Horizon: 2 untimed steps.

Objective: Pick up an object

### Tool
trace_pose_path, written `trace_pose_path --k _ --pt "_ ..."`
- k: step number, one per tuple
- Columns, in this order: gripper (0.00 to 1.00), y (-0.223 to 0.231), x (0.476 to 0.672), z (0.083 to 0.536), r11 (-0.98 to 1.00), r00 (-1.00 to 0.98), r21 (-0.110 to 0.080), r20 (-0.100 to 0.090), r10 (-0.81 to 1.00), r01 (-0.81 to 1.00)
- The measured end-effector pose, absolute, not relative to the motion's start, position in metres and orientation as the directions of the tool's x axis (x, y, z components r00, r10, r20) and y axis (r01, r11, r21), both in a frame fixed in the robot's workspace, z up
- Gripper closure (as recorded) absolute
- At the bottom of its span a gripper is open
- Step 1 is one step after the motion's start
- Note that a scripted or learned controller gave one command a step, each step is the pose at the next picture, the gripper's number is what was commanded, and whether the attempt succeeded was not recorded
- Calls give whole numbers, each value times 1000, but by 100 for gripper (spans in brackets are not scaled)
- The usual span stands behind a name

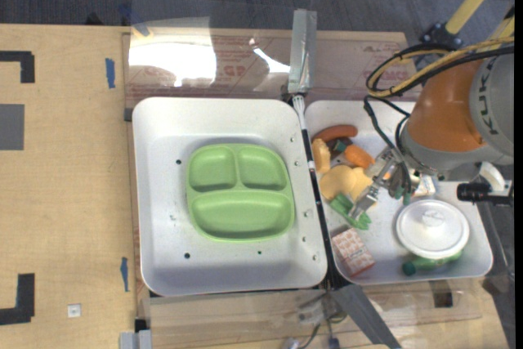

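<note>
My gripper point(377, 190) reaches down into the right bin point(482, 257) from the right, its fingers hanging over a yellow toy food piece point(343, 180) and a green item point(355, 212) beside it. An orange carrot-like piece point(357, 154), a red sausage point(336, 131) and a tan piece point(321, 154) lie at the bin's far left. Whether anything sits between the fingers is unclear.
A white lidded bowl point(431, 226) stands in the right bin, with a green object point(426, 264) at its front and a pink-patterned packet point(352, 249) front left. The left bin point(155, 200) holds a green divided plate point(240, 190). A metal divider point(301, 61) stands behind.
</note>
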<state>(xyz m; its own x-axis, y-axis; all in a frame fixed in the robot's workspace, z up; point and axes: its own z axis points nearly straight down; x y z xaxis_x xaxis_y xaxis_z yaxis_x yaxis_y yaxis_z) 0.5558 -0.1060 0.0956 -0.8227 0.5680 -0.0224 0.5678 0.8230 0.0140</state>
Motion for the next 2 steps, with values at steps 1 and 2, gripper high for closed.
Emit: trace_pose_path --k 1,2 --pt "0 -110 632 94 796 -796 -7 10 605 605" --pt "100 -108 638 109 798 -798 5 -13 603 603"
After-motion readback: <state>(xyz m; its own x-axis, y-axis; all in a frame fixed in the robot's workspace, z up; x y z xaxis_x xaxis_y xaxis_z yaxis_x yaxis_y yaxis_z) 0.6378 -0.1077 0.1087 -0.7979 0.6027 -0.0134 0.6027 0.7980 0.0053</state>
